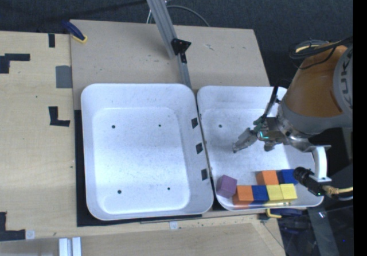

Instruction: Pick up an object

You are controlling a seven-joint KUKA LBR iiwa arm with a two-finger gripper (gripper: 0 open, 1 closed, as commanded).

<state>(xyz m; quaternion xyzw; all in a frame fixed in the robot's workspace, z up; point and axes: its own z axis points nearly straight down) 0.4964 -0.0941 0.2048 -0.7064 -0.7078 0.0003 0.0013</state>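
Note:
Several small blocks lie along the near edge of the right bin (229, 90). A purple block (227, 185) sits at the left of the group. Beside it runs a row with an orange block (245, 193), a blue block (260, 193) and two yellow blocks (281, 192). Behind that row sit another orange block (267, 178) and a blue block (285, 177). My gripper (239, 145) hangs over the middle of the right bin, pointing down and left, above and behind the blocks and apart from them. Nothing shows in its grasp.
The left bin (86, 100) stands beside the right one, their rims meeting at the centre. A slanted metal pole (157, 2) crosses the bench behind the bins. A small blue and yellow item (75, 31) lies at the bench's far left corner.

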